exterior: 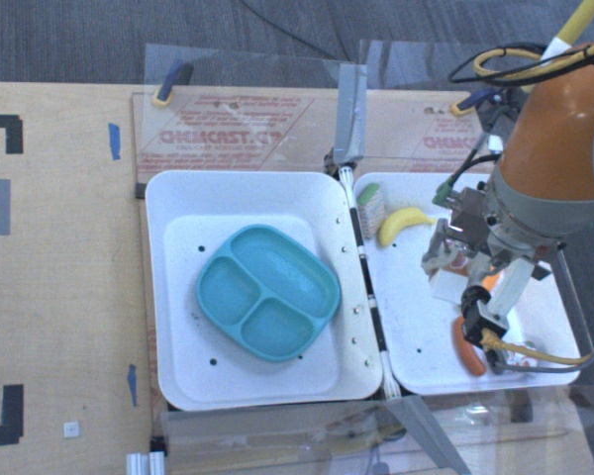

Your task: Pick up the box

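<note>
The box (447,285) is small and white with orange-red print. It lies in the middle of the right bin (411,364), mostly hidden under the wrist. My gripper (442,253) hangs directly over the box's upper end, low in the bin. From this angle I cannot see whether it touches the box. The grey arm with its orange band (559,137) reaches in from the upper right.
A yellow banana (404,223) and a green-and-white packet (369,203) lie at the right bin's far left. An orange sausage-like item (468,348) lies near its front edge, beside a cable. The left bin (168,265) holds a blue divided plate (267,291).
</note>
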Robot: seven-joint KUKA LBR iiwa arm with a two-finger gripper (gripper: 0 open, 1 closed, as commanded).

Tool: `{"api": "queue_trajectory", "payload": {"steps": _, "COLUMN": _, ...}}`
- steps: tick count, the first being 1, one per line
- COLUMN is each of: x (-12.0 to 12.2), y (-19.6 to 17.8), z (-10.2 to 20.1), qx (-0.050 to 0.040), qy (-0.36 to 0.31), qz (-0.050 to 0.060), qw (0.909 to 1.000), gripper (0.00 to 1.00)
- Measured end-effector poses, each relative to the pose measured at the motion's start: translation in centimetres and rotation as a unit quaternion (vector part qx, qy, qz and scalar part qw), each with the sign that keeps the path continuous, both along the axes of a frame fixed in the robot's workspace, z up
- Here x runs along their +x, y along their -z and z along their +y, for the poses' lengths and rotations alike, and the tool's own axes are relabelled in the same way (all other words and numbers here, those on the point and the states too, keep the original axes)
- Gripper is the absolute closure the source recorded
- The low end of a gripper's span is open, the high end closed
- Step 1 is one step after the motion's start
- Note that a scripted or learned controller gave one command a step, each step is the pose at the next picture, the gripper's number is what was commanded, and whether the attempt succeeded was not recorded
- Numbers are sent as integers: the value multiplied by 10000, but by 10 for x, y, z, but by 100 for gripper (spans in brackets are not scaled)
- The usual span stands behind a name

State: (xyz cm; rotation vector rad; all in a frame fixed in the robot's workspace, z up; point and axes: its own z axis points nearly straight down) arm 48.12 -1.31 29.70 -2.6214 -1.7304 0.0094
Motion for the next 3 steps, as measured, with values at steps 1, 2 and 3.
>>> {"api": "queue_trajectory", "payload": {"steps": 1, "x": 17, "y": -86, "z": 37, "qx": -2, "qy": -739, "qz": -2, "qw": 9973, "gripper": 100}}
{"api": "queue_trajectory", "payload": {"steps": 2, "x": -1, "y": 20, "z": 16, "qx": 3, "qy": -108, "qz": 1, "qw": 9999, "gripper": 100}}
{"api": "queue_trajectory", "payload": {"steps": 3, "x": -2, "y": 116, "z": 3, "qx": 15, "qy": 65, "qz": 15, "qw": 10000, "gripper": 100}}
